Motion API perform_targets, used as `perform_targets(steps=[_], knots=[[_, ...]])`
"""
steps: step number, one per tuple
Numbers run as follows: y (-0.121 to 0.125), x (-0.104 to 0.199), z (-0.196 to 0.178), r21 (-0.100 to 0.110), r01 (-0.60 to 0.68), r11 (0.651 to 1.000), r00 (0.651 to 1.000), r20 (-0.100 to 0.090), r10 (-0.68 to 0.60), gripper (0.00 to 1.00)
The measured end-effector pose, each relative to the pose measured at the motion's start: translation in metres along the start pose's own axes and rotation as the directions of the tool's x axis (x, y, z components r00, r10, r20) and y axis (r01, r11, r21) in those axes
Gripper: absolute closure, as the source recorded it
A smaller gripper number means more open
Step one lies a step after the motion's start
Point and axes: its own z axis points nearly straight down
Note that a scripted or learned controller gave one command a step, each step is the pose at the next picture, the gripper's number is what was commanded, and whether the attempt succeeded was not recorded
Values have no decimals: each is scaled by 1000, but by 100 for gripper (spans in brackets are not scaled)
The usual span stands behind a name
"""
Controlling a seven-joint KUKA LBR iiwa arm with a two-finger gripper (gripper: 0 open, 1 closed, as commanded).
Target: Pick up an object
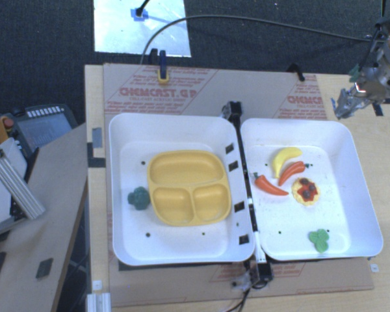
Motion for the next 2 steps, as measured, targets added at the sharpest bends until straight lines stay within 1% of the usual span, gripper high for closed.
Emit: perform_targets(steps=[1,2], knots=[[-7,55,20,5,2,1000,1000,-3,-2,100],[-24,101,30,4,1,1000,1000,-2,-1,100]])
